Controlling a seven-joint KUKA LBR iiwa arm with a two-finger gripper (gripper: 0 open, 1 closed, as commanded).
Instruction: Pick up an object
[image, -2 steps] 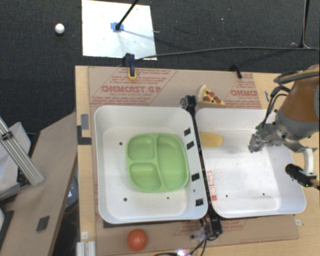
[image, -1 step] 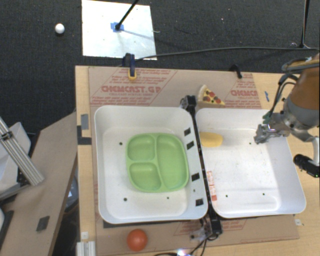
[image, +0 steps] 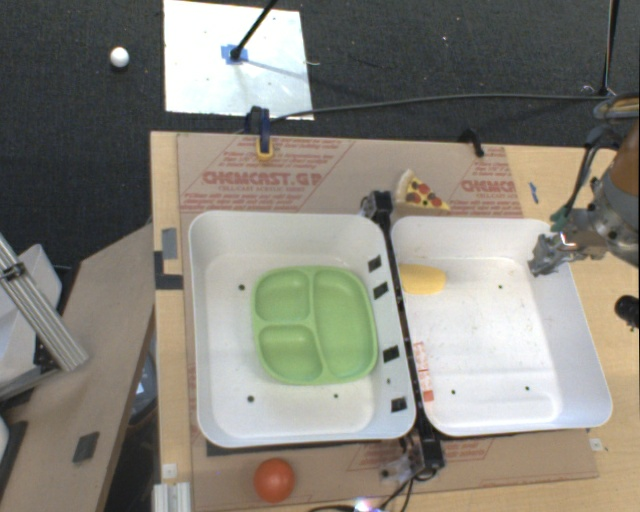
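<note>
2 shallow white plastic bins are seen side by side on the cardboard-covered table (image: 300, 165). The left bin (image: 215, 300) carries a light green plastic tray with 3 compartments (image: 314, 323), lying flat near its middle. The right bin (image: 570, 390) carries a pale yellow, rounded soft-looking object (image: 422, 280), placed at about 10 o'clock within that bin, just beside the black divider where the 2 bins meet.

The grey two-finger gripper (image: 545, 254) is seen at about 2 o'clock of the right bin, over its rim and well apart from the yellow object. Nothing is seen between the jaws; whether they are open or closed cannot be told from this view.

Outside the bins, a toy pizza slice (image: 421, 193) lies at 12 o'clock on the table, just beyond the bins' junction, and an orange-red ball (image: 274, 480) lies at 6 o'clock below the left bin.
</note>
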